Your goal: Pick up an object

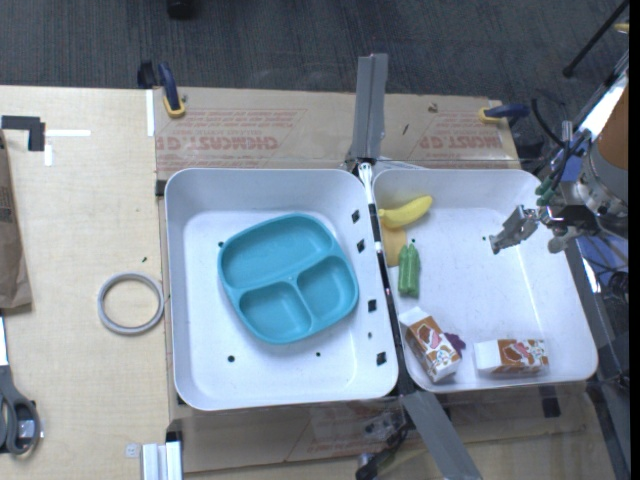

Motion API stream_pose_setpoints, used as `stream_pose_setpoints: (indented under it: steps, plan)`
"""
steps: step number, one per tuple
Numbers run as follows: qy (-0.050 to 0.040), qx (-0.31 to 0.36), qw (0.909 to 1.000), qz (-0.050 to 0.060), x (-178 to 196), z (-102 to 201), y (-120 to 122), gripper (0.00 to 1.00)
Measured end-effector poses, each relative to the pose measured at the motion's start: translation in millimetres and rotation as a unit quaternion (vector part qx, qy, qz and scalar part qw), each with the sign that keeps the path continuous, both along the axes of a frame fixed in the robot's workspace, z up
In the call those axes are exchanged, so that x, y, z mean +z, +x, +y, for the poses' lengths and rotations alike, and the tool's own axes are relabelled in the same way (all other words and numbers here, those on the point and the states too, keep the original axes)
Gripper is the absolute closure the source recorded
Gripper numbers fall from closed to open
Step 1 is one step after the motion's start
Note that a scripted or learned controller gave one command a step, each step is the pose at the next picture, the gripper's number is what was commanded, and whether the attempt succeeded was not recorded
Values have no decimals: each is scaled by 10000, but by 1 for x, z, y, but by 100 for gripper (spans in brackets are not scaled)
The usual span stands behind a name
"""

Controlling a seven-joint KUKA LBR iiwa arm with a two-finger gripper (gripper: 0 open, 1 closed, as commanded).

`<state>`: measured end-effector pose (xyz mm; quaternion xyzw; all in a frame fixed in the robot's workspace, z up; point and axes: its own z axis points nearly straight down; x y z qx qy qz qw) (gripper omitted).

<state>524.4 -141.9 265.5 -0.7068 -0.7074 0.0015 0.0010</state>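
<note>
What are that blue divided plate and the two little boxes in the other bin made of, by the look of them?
The blue divided plate looks like moulded plastic: one even colour, smooth, with rounded compartment walls and a soft sheen. The two small boxes look like printed cardboard cartons, matte, with sharp folded edges and pictures on their faces; they may be toy food packs, though that is hard to tell from here.

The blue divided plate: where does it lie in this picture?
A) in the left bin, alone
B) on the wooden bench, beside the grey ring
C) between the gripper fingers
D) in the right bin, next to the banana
A: the blue divided plate lies flat on the floor of the left bin, with nothing else in that bin.
</note>
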Motion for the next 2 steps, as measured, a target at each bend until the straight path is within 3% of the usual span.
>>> stream_pose_setpoints:
  steps: [1, 2]
  plan:
    - [-1, 687, 9976, -12, 40, 4, -36, 0]
    - [3, -629, 9980, 8, -70, 26, -31, 0]
